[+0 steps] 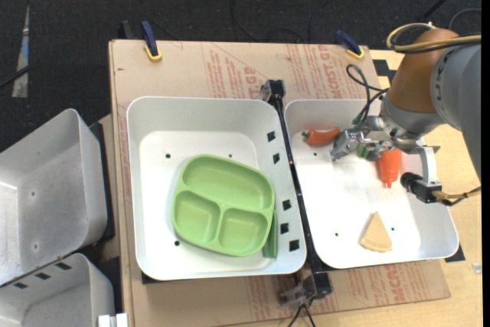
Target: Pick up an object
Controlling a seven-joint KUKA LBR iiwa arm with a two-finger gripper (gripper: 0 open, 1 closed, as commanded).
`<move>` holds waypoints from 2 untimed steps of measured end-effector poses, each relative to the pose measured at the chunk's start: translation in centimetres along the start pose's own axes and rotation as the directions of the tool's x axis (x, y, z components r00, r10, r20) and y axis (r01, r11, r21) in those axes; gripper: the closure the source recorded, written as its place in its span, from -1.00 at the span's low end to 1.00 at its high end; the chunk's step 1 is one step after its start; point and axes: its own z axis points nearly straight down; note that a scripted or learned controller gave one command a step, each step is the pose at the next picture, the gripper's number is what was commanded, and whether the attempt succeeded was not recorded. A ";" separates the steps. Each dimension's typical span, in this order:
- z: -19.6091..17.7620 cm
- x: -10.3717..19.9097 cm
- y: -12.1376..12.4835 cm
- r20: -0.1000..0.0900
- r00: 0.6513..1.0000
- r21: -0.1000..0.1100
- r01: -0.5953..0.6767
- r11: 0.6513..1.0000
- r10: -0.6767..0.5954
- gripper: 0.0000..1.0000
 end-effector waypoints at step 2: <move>-7.7 0.3 0.1 0.003 1.000 -0.010 0.003 1.000 -0.003 1.00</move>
